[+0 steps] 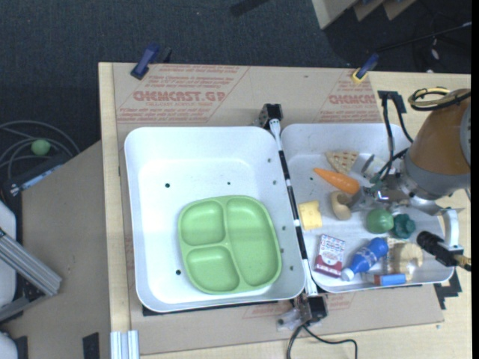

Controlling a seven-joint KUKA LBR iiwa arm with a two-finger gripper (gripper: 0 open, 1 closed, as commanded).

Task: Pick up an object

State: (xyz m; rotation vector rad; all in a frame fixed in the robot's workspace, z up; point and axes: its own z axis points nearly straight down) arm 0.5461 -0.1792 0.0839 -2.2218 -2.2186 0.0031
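Observation:
The right bin (299, 144) holds several small things. Among them are an orange carrot (337, 178), a tan waffle-like wedge (343, 159), a beige cylinder (342, 206) and a yellow block (310, 216). There are also a green ball (379, 220), a dark green piece (404, 225), a red-and-white box (329, 253) and a blue bottle (367, 257). The arm comes in from the right. Its gripper (378, 193) hangs low over the bin, just above the green ball and right of the carrot.
The left bin (150, 155) holds a light green divided plate (228, 243). A beige lump (405, 257) and a red-and-blue marker (389, 279) lie near the right bin's front edge. Clamps and cables sit along the bench's back edge.

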